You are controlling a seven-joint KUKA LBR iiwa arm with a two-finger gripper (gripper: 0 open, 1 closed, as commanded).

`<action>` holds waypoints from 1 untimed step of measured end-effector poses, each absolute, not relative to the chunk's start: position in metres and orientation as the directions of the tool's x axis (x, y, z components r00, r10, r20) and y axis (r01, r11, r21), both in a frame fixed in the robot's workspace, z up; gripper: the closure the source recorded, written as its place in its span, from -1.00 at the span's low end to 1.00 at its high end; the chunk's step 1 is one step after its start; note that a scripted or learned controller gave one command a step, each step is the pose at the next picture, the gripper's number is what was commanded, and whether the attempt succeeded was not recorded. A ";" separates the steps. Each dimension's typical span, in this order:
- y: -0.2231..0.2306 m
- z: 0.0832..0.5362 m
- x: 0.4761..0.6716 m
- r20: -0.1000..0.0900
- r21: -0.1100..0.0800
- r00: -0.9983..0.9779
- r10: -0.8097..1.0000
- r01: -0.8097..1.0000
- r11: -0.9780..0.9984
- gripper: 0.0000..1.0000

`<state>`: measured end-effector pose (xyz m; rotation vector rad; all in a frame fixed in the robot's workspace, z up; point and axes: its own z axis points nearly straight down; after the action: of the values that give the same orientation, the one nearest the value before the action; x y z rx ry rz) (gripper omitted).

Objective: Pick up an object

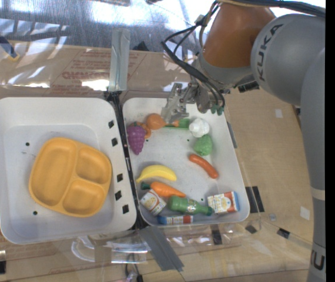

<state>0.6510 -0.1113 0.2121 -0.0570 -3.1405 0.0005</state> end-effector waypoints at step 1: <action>-0.111 0.224 0.652 -0.004 -0.001 -0.999 0.033 0.033 0.999 1.00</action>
<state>0.6524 -0.1109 0.2242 -0.0515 -3.1452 0.0017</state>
